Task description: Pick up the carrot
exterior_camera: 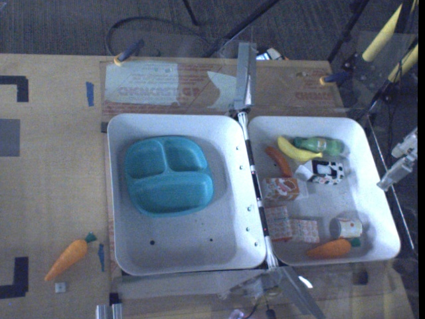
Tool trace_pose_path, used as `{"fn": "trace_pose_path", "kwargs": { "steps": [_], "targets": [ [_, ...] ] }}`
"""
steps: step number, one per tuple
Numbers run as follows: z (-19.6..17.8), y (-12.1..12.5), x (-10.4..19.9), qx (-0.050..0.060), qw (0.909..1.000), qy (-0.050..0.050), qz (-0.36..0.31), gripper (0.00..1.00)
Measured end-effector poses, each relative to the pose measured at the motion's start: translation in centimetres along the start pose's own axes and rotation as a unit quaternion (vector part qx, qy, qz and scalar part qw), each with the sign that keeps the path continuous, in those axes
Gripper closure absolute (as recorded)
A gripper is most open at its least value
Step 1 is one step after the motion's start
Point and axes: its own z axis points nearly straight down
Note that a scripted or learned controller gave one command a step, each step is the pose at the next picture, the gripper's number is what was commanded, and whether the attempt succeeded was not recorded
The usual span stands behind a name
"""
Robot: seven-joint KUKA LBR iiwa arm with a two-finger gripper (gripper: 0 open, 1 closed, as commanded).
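Camera view, claw [401, 157] at right bin's [382, 178] right edge, grip state unclear, carrot [330, 248] apart

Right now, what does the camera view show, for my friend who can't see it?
An orange carrot lies in the right bin among toy food, and another carrot lies on the bench. The left bin holds a blue divided plate.

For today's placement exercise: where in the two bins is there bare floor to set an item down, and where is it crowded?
Left bin: bare floor in front of the blue tray, toward the near rim. Right bin: a patch mid-right, between the cow and the can. Crowded: its far side around the banana and bottle, and the near edge by the carrot.
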Motion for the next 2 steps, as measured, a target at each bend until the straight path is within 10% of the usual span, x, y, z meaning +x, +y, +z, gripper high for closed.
{"fn": "trace_pose_path", "kwargs": {
  "steps": [1, 2],
  "targets": [
    [-3.0, -2.2, 2.1, 0.000, 0.9781, -0.002, -0.208, 0.00],
    [-4.3, -2.0, 2.0, 0.000, 0.9375, -0.003, -0.348, 0.00]
  ]
}}
